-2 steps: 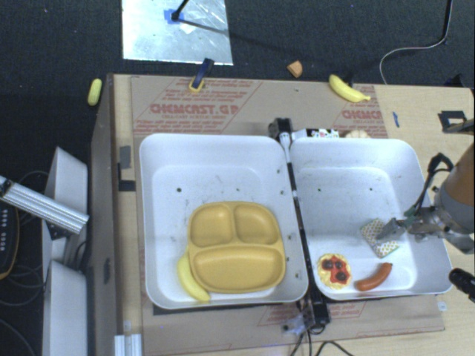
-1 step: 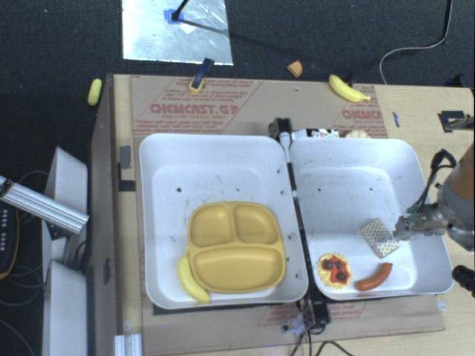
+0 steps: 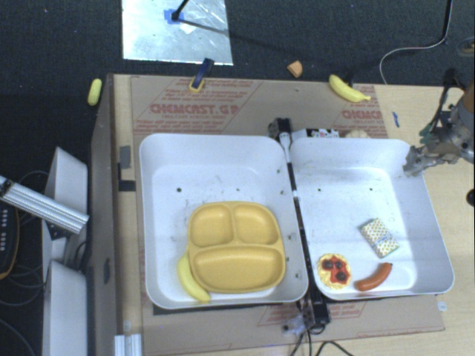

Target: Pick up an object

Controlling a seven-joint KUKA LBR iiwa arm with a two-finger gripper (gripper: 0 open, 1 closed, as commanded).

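Two shallow white bins sit side by side on the bench. The left bin [image 3: 159, 199] holds a yellow divided tray [image 3: 236, 245] in its near half, with a banana [image 3: 191, 280] lying against the tray's near-left edge, touching it. The right bin [image 3: 349, 191] holds three items, all in its near half: a small patterned packet [image 3: 378, 237] right of centre, a round pizza-like toy [image 3: 334, 270] near the near wall, and a sausage [image 3: 372, 276] just right of the toy, close to it but apart. The gripper [image 3: 415, 160] is at the far-right corner of the right bin, over the rim, well apart from all three items; nothing is visible in it, and whether it is spread or closed cannot be made out from this view. On the bench beyond the bins lie a second banana [image 3: 347, 88] and a small orange piece [image 3: 295, 69]. A yellow object [image 3: 94, 91] rests off the bench's far-left corner.
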